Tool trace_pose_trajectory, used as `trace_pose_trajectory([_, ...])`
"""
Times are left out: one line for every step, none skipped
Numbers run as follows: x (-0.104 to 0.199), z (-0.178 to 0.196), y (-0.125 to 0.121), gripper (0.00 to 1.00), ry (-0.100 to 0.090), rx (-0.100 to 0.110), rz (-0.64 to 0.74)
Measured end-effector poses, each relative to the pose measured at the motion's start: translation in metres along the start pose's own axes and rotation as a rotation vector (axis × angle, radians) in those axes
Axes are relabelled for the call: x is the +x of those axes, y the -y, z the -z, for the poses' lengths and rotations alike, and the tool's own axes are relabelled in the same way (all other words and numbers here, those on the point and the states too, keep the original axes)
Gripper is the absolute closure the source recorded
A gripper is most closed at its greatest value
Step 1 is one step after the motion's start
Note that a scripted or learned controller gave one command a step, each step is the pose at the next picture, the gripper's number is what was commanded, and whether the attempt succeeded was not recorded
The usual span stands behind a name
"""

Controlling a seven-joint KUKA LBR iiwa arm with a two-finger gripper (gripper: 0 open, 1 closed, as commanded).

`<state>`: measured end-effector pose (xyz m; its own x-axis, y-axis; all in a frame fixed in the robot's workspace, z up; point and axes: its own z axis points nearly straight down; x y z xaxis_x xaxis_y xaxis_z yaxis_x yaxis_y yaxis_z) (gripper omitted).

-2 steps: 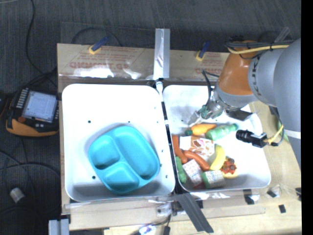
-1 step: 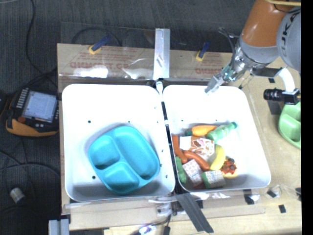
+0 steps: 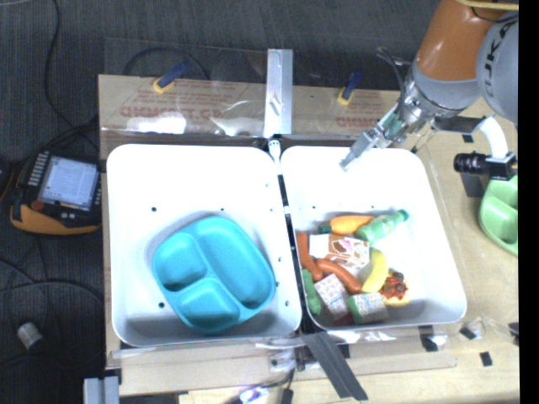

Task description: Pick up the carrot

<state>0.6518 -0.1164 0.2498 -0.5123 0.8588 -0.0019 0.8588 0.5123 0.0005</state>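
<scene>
Bright, even overhead light washes the two white bins (image 3: pixel 199 162) nearly featureless (the rims glare most). Soft shadows pool beneath the blue tray (image 3: pixel 214 270). Slight blur throughout; the floor at 9 o'clock lies dim.

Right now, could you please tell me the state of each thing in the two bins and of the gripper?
Gripper: above the right bin's far edge, holding nothing.
Carrot: lying in the right bin, untouched, at the pile's far side.
Green bottle: on its side beside the carrot.
Banana: lying in the pile.
Blue tray: in the left bin, right way up.
</scene>
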Motion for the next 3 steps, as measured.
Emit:
trace_pose_trajectory([0.035, -0.118, 0.059, 0.0, -0.001, -0.001, 0.255])
trace_pose_trajectory([-0.01, -0.16, 0.025, 0.0, 0.012, -0.007, 0.442])
trace_pose_trajectory([-0.009, -0.148, 0.022, 1.0, 0.011, -0.013, 0.442])
